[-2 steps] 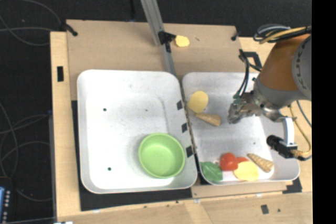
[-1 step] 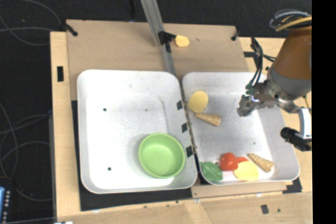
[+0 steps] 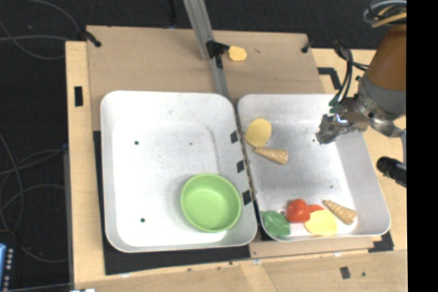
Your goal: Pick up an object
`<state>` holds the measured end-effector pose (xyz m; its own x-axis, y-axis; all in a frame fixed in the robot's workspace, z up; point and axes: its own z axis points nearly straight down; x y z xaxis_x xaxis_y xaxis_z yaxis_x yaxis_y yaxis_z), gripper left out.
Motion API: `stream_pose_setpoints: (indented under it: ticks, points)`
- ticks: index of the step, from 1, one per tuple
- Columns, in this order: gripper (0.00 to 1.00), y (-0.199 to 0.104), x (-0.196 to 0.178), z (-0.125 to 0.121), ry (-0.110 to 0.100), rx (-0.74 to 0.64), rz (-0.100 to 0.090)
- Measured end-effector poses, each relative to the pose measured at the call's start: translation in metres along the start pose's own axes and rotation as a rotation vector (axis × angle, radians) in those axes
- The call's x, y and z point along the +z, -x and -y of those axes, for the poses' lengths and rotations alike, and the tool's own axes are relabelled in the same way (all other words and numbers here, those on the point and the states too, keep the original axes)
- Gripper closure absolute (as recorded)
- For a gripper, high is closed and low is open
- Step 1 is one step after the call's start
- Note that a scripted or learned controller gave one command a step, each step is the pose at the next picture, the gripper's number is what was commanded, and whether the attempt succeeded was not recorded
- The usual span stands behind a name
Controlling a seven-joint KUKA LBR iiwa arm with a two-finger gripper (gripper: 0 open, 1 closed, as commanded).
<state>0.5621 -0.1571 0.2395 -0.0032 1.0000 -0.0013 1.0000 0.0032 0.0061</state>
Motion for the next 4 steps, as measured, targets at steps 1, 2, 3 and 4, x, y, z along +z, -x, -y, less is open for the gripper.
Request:
stream_pose_setpoints:
  ticks: [1, 2, 3, 4]
  points:
    - [1.0, -0.059, -0.003, 0.015, -0.005, -0.004, -0.003]
    - [1.0, -0.113, 0.007, 0.019, -0.006, -0.004, -0.002]
    - [1.0, -0.163, -0.006, 0.027, -0.003, -0.005, -0.003]
    - [1.0, -0.212, -0.001, 0.027, -0.005, -0.005, -0.003]
